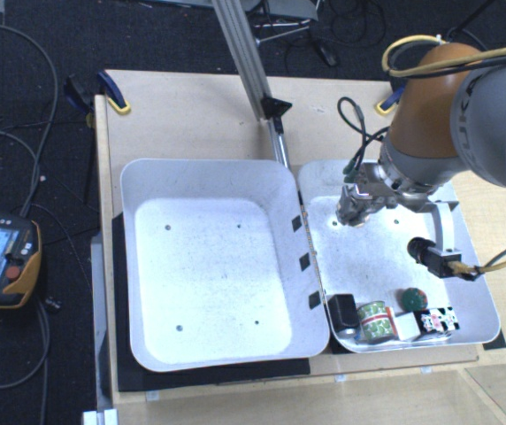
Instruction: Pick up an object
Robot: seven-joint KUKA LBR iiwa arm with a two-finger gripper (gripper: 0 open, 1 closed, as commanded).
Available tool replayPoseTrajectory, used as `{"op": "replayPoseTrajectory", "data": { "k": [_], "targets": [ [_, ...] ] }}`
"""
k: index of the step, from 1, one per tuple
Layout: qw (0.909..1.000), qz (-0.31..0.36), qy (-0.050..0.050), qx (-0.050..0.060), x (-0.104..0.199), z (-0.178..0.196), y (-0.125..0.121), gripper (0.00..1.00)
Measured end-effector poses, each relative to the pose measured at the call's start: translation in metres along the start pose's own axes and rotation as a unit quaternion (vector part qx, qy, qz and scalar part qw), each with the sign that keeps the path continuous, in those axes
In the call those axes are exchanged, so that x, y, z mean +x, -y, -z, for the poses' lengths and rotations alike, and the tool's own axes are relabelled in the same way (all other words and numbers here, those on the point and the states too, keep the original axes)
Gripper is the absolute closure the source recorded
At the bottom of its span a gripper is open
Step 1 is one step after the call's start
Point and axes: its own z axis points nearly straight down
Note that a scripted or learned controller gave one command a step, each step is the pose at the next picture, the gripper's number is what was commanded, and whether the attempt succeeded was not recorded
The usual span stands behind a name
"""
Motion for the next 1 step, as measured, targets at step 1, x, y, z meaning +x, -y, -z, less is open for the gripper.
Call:
{"op": "replayPoseTrajectory", "data": {
  "k": [1],
  "targets": [
    [1.0000, 0.000, 0.000, 0.000, 0.0489, -0.0050, -0.0138, 1.00]
  ]
}}
